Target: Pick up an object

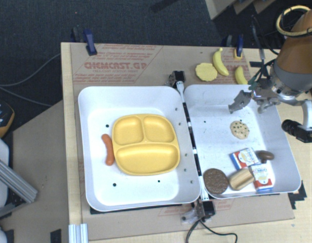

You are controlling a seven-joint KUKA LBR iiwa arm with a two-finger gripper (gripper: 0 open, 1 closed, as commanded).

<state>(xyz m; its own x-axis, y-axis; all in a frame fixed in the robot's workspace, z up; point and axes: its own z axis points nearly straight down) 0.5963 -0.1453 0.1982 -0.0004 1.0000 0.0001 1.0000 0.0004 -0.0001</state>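
In the right bin [211, 105] lie a chocolate-chip cookie [239, 129], a red, white and blue carton [244, 158], a second small carton [262, 177], a bread roll [240, 178], a round dark brown patty [215, 180] and a small dark brown piece [264, 156]. My gripper [240, 101] hangs over the bin's far part, just above and beyond the cookie, with nothing visible between its fingers. The left bin [95, 110] holds a yellow divided plate [145, 144] and a sausage [108, 149] beside the plate's left edge.
On the cardboard behind the right bin rest two bananas [221, 62] [240, 75] and a yellow round piece [206, 72]. The arm's orange band [297, 54] stands at the right edge. Blue clamps [88, 40] [239, 45] hold the board at the back.
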